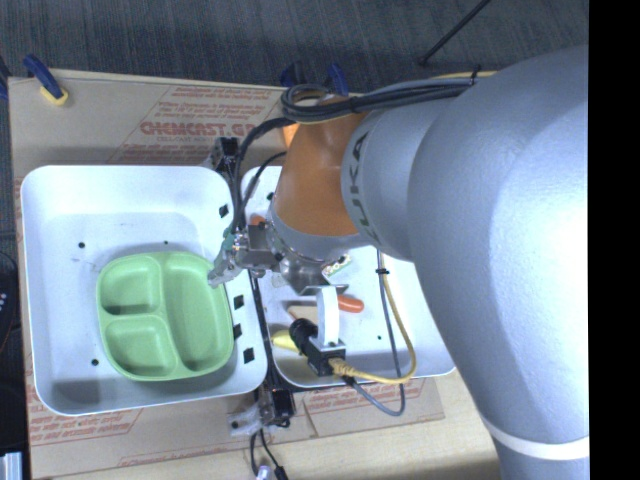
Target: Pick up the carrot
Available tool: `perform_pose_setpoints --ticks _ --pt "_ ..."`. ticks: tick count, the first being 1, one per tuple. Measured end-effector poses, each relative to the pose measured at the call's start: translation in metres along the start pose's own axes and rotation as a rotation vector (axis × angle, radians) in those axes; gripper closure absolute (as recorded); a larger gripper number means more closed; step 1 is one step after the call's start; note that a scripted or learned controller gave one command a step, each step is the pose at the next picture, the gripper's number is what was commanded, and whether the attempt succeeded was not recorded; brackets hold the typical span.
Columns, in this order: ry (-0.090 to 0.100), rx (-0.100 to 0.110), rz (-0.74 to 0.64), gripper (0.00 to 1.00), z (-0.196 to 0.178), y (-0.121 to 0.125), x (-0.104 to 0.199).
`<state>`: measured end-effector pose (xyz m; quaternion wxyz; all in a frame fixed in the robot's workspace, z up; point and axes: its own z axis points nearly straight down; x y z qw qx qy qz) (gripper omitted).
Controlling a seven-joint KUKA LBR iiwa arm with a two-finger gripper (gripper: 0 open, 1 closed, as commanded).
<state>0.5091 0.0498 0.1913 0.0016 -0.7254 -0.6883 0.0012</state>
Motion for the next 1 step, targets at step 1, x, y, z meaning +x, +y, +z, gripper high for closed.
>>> perform_pose_setpoints --ticks 1 --pt "-0.001 -0.001 -0.072 0.00 -0.0185 0.0736 -0.0368"
